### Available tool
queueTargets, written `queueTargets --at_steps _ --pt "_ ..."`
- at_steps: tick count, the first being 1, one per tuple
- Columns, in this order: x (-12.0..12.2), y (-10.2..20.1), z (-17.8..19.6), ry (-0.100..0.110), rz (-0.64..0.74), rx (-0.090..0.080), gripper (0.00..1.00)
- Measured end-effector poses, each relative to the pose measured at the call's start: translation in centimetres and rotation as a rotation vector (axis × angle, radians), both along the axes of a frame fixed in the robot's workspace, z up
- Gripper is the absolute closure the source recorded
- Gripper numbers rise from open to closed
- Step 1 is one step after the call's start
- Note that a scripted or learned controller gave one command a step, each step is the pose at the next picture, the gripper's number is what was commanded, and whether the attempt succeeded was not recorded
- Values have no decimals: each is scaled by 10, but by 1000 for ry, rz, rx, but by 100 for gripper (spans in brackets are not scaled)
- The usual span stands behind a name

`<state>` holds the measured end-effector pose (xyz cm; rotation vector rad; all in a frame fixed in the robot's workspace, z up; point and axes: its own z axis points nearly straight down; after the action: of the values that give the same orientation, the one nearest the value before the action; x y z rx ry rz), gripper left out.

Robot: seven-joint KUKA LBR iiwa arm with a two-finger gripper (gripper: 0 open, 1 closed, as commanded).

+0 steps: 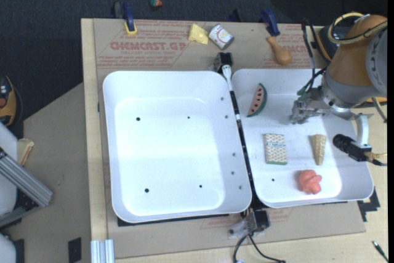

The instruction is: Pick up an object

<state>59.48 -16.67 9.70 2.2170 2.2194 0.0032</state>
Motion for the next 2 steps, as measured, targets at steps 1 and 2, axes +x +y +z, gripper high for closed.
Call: queueTargets --at_steps 1,2 --pt "15 76 191 -13 7 1 100" --pt "39 187 149 5 9 4 100"
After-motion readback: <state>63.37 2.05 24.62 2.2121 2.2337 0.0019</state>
